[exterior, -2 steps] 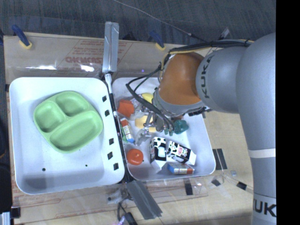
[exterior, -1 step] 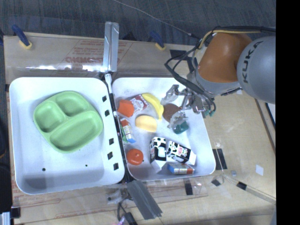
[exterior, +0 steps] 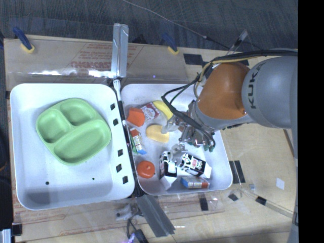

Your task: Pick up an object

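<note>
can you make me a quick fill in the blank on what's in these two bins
1. The green divided plate lies in the ____ bin of the view.
2. The plate has ____ compartments.
3. The gripper hangs over the ____ bin of the view.
4. The band above the arm's wrist is ____.

Missing words: left; three; right; orange

A robotics lab: clamped white bins (exterior: 20, 135) on a taped bench (exterior: 263, 181).
</note>
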Motion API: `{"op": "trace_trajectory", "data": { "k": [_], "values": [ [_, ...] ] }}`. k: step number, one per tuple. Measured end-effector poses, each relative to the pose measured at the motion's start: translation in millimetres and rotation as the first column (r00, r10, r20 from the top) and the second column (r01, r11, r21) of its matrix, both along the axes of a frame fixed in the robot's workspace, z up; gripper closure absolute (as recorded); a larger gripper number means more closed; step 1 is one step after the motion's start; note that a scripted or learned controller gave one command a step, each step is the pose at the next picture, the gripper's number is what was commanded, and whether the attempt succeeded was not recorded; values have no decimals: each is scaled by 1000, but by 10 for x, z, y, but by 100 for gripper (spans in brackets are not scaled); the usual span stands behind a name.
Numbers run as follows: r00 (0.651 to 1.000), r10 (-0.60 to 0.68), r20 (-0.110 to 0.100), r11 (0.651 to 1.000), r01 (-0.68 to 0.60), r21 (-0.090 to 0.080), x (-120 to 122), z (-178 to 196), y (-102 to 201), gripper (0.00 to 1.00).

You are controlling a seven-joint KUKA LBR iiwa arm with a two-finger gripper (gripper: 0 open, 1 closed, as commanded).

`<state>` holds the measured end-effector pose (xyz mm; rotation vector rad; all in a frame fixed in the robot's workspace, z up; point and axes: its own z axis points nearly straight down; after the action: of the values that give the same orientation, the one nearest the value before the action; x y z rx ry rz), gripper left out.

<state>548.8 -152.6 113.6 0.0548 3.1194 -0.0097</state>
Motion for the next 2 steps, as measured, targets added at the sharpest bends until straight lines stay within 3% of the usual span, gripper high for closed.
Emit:
{"op": "trace_trajectory", "data": {
  "k": [1,2],
  "values": [
    [975,-223,8,975,223,6,662,-39,333,0],
    [901,-432,19,902,432,16,252,-36,545,0]
  ]
}}
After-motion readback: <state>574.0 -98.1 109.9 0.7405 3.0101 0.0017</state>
